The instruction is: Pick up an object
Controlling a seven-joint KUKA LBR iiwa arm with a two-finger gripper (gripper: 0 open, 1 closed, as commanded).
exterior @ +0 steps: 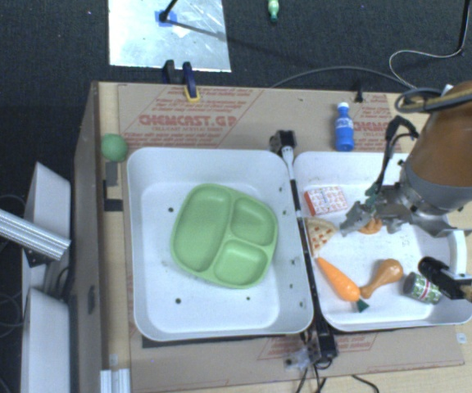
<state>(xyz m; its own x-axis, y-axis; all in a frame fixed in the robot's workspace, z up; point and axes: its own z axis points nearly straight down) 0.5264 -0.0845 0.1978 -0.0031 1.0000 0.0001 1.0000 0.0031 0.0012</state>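
The jaws point(365, 219) hung low in the right bin point(453, 322), apparently closing on a small orange piece point(373, 227), though whether they gripped it could not be told. Nothing was lifted, so the pick seemed unfinished. Just left of the jaws lay a pizza slice point(320, 234) and a red-and-white box point(325, 199); below them, a carrot point(340, 282) and a drumstick point(382, 276).

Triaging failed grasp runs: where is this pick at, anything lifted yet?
Done: the arm has reached into the right bin, with the gripper low over an orange item beside the pizza slice.
In hand: nothing visibly lifted; whether the fingers grip anything can't be told.
Left: grasp and raise. Carrot, drumstick, can and red-and-white box all lie on the bin floor.
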